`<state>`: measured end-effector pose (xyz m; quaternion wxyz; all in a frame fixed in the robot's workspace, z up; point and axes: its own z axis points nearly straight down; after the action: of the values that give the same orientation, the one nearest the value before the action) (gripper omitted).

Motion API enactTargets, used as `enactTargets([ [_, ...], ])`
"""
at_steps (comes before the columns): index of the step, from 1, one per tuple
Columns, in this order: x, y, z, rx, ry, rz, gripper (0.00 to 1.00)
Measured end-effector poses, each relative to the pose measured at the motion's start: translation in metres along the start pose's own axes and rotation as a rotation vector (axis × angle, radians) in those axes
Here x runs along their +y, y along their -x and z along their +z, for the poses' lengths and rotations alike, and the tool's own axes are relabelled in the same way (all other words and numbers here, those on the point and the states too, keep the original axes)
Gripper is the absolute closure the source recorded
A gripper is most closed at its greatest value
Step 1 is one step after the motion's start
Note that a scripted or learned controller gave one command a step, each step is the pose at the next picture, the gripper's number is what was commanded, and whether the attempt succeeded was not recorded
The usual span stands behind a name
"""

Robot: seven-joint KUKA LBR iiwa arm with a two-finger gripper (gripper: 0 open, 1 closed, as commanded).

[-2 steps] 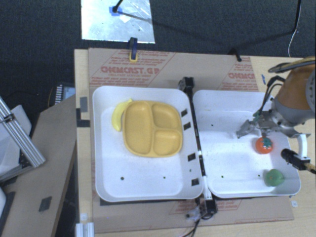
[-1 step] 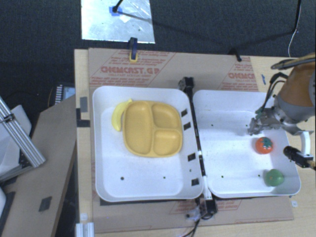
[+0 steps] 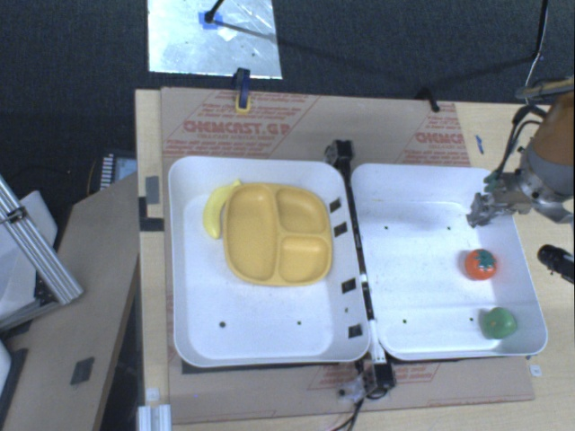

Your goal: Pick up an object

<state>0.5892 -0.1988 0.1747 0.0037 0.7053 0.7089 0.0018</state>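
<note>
Looking down on the bench, I see two shallow white bins side by side on a brown board. My gripper [image 3: 481, 209] sits over the upper right part of the right bin [image 3: 413, 241], reaching in from the right edge, with the grey arm [image 3: 550, 173] behind it. From this angle I cannot tell how the fingers stand; they read as a dark, small cluster and nothing shows between them.

Possible targets lie in the same bin. An orange ball-like object with a green top [image 3: 480, 265] rests near the right wall, just below the gripper but apart from it. A green ball [image 3: 498, 322] sits near the bin's lower right corner, below the orange one and apart from it.

Over in the left bin [image 3: 198, 330], a yellow divided tray [image 3: 275, 233] lies upright with three compartments. A banana [image 3: 214, 210] curves along the tray's left edge, touching it or nearly so.
</note>
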Motion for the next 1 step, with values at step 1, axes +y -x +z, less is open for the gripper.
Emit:
enactTargets([
  [1, 0.0022, 0.0006, -0.0532, 0.0, 0.0, -0.001, 1.0],
])
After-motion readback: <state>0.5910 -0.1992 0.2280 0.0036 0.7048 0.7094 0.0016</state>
